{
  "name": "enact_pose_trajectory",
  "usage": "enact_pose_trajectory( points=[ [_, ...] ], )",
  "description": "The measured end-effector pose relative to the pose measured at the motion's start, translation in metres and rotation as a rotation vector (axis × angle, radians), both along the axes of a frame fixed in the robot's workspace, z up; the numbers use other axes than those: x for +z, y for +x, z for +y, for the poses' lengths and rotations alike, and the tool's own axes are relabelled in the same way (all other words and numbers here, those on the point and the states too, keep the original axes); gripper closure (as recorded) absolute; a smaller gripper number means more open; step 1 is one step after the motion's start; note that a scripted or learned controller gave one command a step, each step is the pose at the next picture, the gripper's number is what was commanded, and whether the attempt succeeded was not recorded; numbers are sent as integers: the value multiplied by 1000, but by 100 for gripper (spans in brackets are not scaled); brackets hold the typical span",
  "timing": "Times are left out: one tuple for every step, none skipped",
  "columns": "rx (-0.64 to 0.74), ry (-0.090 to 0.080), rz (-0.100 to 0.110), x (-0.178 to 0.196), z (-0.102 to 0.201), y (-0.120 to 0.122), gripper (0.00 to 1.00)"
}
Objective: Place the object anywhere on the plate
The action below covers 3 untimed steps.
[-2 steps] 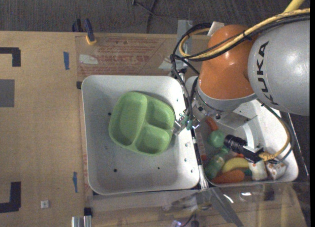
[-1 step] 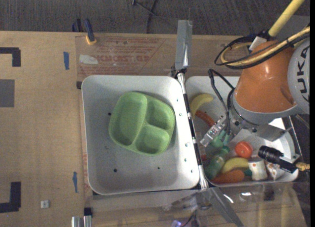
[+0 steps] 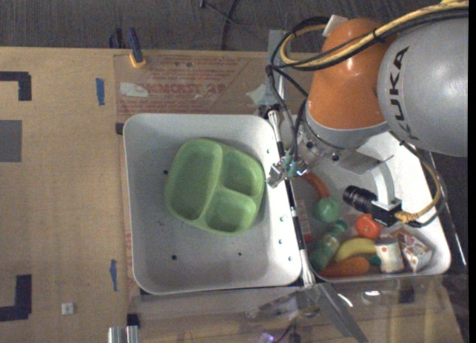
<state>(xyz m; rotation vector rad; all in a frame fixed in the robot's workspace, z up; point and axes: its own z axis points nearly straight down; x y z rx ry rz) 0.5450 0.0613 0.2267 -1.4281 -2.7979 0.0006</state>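
Note:
A light green plate (image 3: 216, 185) with three compartments lies in the left white bin (image 3: 149, 252), and nothing rests on it. My gripper (image 3: 283, 168) hangs over the rim between the two bins, just right of the plate's right edge. The grey arm with its orange band (image 3: 346, 85) covers the upper part of the right bin (image 3: 439, 260). Toy foods lie below the gripper in the right bin: an orange carrot-like piece (image 3: 317, 184), a green ball (image 3: 326, 209), a yellow banana (image 3: 355, 248) and a red sausage (image 3: 346, 267). I see nothing held at the gripper.
More items crowd the right bin's lower corner: a green bottle (image 3: 330, 241), an orange-red fruit (image 3: 367, 226), a white carton (image 3: 389, 254) and a printed packet (image 3: 415, 251). A black cylinder (image 3: 361, 199) sticks out from the arm. Cardboard (image 3: 59, 185) covers the bench at left.

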Motion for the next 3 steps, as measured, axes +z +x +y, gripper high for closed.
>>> enact_pose_trajectory(
  points=[
    [35,0,-2,-18,20,25,100],
    [82,0,-1,-113,57,64,100],
    [105,0,-66,-117,58,48,100]
  ],
)
